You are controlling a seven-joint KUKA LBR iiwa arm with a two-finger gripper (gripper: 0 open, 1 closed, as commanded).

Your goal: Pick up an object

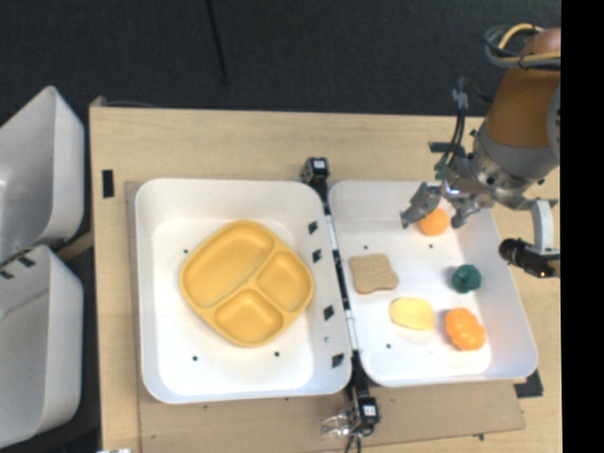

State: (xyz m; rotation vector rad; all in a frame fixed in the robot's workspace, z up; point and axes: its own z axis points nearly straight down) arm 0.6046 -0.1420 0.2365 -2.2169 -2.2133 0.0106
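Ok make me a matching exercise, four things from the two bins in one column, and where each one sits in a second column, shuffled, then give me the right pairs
Things:
1. yellow divided plate
2. bread slice
3. dark green object
4. small orange ball

Places:
A. between the end effector's fingers, at the far side of the right bin
B. in the left bin
C. in the right bin, close to the divider between the bins
D. in the right bin, toward its right edge, just behind the larger orange object

Pairs: 1-B, 2-C, 3-D, 4-A
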